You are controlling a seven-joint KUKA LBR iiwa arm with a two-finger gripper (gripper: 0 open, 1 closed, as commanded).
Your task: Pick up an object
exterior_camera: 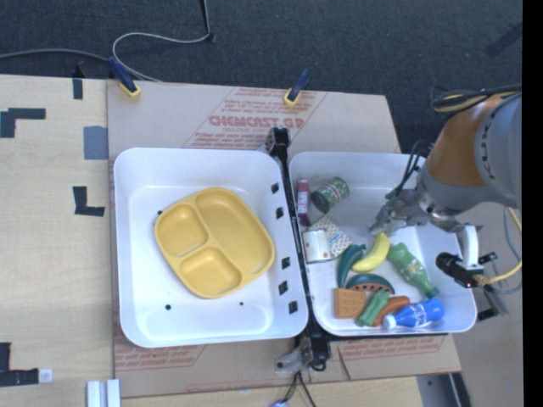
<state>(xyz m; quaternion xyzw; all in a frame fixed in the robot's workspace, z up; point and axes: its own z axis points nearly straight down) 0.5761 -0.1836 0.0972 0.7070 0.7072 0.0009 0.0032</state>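
Observation:
The right bin (365, 170) holds a pile of toy food. A yellow banana (373, 253) lies at its middle with a green bottle (413, 269) to its right. A green can (331, 194) lies on its side toward the back. A blue bottle (416, 315) lies at the front edge. My gripper (384, 220) hangs low over the bin, just behind the banana and the green bottle. I see nothing held in it. The wrist hides how its tips stand.
In the left bin (136, 261) lies a yellow compartment plate (215, 241). The right bin also has a white box (318, 245), a dark green pepper (347, 263), an orange cracker (347, 303), a carrot (383, 306) and a slim maroon stick (303, 202). A black divider (282, 202) joins the bins.

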